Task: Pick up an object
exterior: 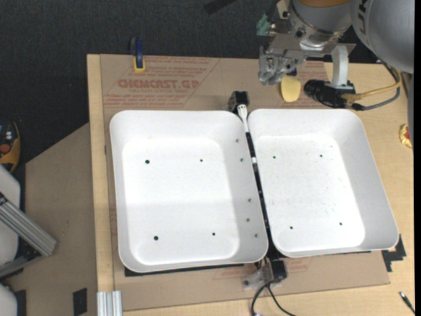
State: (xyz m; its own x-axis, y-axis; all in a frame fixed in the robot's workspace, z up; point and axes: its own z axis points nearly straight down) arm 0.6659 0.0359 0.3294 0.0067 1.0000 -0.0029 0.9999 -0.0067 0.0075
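The pale yellow object [290, 89] lay on the bench behind the right bin [368, 176], just beside the gripper [275, 72] (I couldn't tell its opening); you needed to center over it before descending.

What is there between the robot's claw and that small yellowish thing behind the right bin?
Nothing visible. The gripper hangs just left of the yellowish object, which sits on the board beyond the right bin.
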